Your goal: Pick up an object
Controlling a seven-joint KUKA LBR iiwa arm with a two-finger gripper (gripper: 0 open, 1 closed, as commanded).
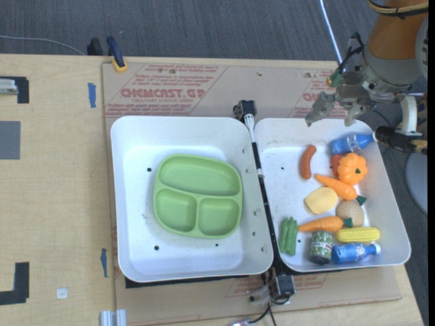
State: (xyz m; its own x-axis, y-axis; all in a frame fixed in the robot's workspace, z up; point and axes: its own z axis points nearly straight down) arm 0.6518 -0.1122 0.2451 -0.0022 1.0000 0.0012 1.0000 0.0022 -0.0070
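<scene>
- We see the claw above the far edge of the right bin, with its two fingers spread wide apart and nothing between them.
- The orange band of the arm is at the top right corner, so the arm reaches in from the right and the claw points down and a little to the left.
- We judge that the task is at its beginning: no object is lifted, and all the objects lie on the floor of the right bin.
- Nearest to the claw are a blue bottle and a small red sausage, both just below it in the picture.
- A little farther lie an orange pumpkin, a carrot and a pale yellow piece, close together and partly touching.
- At the near side of the bin we see a second carrot, a corn cob, a green pea pod, a small can and a blue can.
- The left bin holds a green tray with compartments, well apart from the claw.
- What is left, in our opinion, is everything: to choose one object, to go down over it, to close on it and to raise it.
- The objects on the right side are crowded, so we think a free one like the sausage is easier to take.
</scene>
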